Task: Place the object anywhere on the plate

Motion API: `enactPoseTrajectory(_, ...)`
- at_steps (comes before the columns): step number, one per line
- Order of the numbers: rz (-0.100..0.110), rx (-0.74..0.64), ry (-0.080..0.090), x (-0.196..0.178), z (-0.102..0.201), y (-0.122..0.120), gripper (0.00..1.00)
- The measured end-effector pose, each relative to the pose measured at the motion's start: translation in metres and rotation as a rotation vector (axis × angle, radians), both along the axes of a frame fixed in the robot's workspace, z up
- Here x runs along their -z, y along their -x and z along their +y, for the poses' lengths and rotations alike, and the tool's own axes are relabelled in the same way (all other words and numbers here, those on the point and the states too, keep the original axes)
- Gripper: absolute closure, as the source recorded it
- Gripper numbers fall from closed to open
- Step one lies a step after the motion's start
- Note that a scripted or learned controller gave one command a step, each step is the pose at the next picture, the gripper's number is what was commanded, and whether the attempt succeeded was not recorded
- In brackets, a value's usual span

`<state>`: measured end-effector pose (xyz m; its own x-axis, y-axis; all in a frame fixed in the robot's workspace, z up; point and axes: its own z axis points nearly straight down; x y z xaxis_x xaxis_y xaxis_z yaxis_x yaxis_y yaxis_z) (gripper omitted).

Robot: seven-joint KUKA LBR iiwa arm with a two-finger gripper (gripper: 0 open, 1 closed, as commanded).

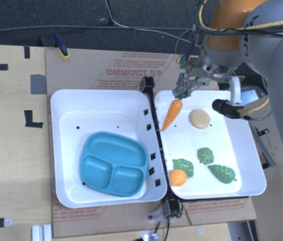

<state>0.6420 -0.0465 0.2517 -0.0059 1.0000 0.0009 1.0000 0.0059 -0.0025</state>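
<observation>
An orange toy carrot (171,114) hangs tilted over the left edge of the right bin (242,134), its thick upper end with the green top pinched between the fingers of my gripper (182,92). The gripper is shut on that top end, and the carrot's tip points down-left toward the divider between the bins. A blue divided plate (113,163) lies in the left bin (66,109), well below and left of the carrot, with nothing on it.
The right bin also holds a beige round piece (199,118), a small green broccoli (205,155), a green bumpy fruit (222,173), a green leafy piece (183,165) and an orange ball (178,177). A black clip strip (154,134) runs between the bins.
</observation>
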Motion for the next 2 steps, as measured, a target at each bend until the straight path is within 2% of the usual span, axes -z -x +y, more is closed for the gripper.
enactPoseTrajectory(1,0.0,0.0,0.0,0.019,0.054,-0.01,1.0)
enactPoseTrajectory(2,-0.002,-0.001,-0.001,0.016,0.113,-0.02,1.0)
